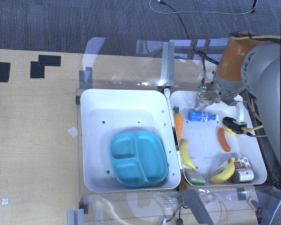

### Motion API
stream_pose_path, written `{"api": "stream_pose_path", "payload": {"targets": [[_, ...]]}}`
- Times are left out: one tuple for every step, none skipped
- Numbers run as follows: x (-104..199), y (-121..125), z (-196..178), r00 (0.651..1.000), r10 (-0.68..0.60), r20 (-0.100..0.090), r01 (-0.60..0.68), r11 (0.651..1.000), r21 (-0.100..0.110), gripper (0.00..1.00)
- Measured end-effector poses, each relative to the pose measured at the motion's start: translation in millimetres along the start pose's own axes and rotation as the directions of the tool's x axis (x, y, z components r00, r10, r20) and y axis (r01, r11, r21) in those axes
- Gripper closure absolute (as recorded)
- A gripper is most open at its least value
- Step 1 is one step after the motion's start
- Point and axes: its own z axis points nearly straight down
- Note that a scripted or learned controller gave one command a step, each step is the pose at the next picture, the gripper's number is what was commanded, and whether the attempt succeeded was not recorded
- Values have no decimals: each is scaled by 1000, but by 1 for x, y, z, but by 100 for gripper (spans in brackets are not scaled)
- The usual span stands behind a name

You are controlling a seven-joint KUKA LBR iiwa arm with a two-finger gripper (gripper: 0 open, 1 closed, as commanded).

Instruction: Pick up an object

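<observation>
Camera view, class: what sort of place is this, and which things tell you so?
Probably a robotics lab bench set up for grasping trials. A grey arm reaches over two white bins; one holds a blue divided plate, the other toy food such as bananas and a carrot.

The light wooden bench carries two shallow white bins side by side, the left bin and the right bin, their inner walls touching along the middle. Black block-shaped markings sit on the bench surface near its far left edge, and a small pale scrap lies on the wood just beside the left bin. Beyond the bench's far edge runs dark grey carpeted floor, where a thin cable trails across.
</observation>
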Motion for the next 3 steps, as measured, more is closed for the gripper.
{"api": "stream_pose_path", "payload": {"targets": [[17, -47, -94, 995, 99, 2, -99, 995, 4, 100], [10, -24, -124, 802, 598, 6, -598, 802, 4, 100], [-20, -12, -126, 896, 444, 5, -444, 896, 3, 100]]}}
